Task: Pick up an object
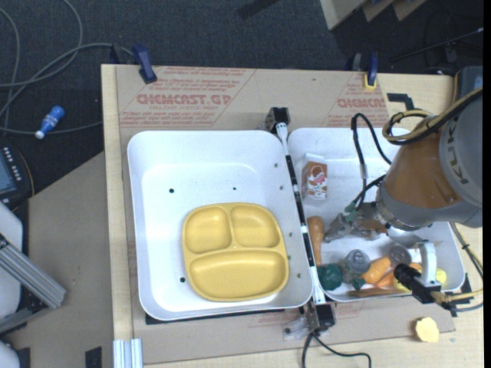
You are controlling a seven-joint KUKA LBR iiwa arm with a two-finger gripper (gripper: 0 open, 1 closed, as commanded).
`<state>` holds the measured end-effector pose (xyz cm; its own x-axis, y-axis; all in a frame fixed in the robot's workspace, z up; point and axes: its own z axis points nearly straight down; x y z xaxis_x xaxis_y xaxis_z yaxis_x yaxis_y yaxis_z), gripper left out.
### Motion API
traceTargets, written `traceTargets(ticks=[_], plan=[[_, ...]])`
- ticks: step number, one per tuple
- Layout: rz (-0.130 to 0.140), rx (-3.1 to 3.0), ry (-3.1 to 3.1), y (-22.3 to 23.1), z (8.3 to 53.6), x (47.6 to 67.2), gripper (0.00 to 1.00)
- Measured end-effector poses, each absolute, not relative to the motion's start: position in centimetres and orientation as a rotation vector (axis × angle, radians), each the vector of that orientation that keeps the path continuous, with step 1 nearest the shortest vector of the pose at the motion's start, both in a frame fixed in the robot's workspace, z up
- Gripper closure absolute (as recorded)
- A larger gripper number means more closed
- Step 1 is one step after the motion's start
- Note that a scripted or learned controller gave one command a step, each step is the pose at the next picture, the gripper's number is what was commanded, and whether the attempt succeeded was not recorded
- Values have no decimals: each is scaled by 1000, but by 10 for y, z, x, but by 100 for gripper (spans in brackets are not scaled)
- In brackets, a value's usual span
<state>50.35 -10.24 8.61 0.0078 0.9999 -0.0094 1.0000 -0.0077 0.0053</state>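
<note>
In the right bin (337, 140), the grey arm with its orange band reaches in from the right. Its gripper (347, 222) hangs low over the bin's middle. Just left of it, a long orange carrot-like piece (314, 238) lies along the divider. A small white and red carton (315, 181) stands further back. At the front of the bin, a green object (331, 276), a grey round object (357, 261) and an orange object (380, 271) are clustered below the gripper. Nothing shows in the gripper's grasp.
The left bin (153, 175) holds a yellow divided plate (234, 251). A small yellow piece (426, 329) lies on the bench outside the right bin's front corner. Black cables loop over the right bin's back. Blue clamps (143, 64) hold the board's far edge.
</note>
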Motion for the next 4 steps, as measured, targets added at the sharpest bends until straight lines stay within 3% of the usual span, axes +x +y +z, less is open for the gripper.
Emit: traceTargets(ticks=[2, 3, 4], plan=[[2, 2217, 2221, -101, 85, 598, 0], [-3, 2225, 2223, -95, 85, 576, 0], [-3, 2226, 2223, -91, 84, 538, 0]])
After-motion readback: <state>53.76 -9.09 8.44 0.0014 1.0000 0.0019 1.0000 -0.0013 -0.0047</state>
